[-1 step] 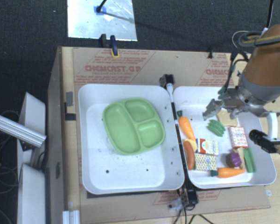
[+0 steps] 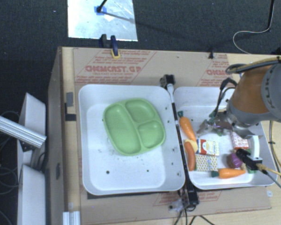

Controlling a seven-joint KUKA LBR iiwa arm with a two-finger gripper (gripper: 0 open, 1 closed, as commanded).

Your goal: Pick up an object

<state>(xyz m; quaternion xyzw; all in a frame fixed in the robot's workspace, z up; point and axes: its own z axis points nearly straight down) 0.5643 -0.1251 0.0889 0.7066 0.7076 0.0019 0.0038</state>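
On the table point(image 2: 131, 69), two shallow white plastic bins sit side by side. At left, the larger white bin point(image 2: 98, 172) holds a pale green plastic plate with three compartments point(image 2: 133, 125). At right, the smaller white bin point(image 2: 196, 97) is crowded with small items: two orange toy carrots along its left wall point(image 2: 187, 128), a third orange carrot at the near edge point(image 2: 230, 173), a small red-and-white printed carton point(image 2: 207, 147), a patterned packet just beside it on the near side point(image 2: 206, 162), and a dark purple rounded piece point(image 2: 234, 161). Reaching in from the right, the grey arm with an orange band point(image 2: 257, 97) is low over the right bin, its end effector point(image 2: 215, 124) just beyond the carton on the far side. Whether it is apart or together I cannot tell. Nothing appears lifted, so the pick seems not yet made; the carton looks the nearest candidate.
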